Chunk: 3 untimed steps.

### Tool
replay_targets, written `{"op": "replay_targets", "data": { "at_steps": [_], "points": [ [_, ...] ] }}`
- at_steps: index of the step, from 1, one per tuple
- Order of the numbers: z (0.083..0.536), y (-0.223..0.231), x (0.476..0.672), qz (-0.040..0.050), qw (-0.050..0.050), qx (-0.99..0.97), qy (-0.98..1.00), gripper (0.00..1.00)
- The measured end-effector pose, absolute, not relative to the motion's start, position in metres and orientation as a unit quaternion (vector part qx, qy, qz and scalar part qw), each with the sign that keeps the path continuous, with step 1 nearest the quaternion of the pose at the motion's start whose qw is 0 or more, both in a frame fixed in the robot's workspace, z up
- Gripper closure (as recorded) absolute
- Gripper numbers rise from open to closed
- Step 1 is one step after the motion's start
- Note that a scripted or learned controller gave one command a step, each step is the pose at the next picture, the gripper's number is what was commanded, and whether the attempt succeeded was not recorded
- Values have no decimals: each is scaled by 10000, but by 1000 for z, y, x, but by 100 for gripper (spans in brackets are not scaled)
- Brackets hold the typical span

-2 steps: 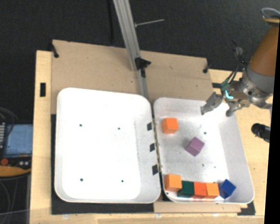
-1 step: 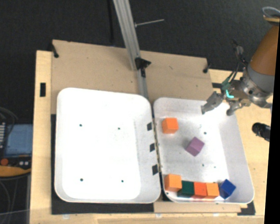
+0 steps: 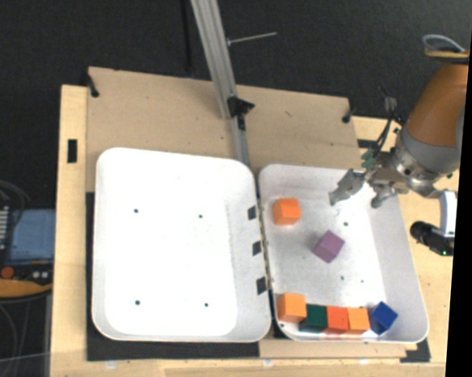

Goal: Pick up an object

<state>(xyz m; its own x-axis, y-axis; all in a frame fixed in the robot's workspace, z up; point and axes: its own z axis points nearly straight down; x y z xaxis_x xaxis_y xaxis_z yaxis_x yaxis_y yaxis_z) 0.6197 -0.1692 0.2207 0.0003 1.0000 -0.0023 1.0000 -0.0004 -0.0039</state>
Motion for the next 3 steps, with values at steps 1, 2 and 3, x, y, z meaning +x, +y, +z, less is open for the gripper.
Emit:
{"op": "replay_targets", "data": {
  "at_steps": [1,2,3],
  "points": [
    [164,-162,623,22,14,-7063,-7079,0],
    [117,-155,620,21,7,-7066,-7076,0],
    [131,-156,622,-15,-24,-7074,-7068,100]
  ]
}}
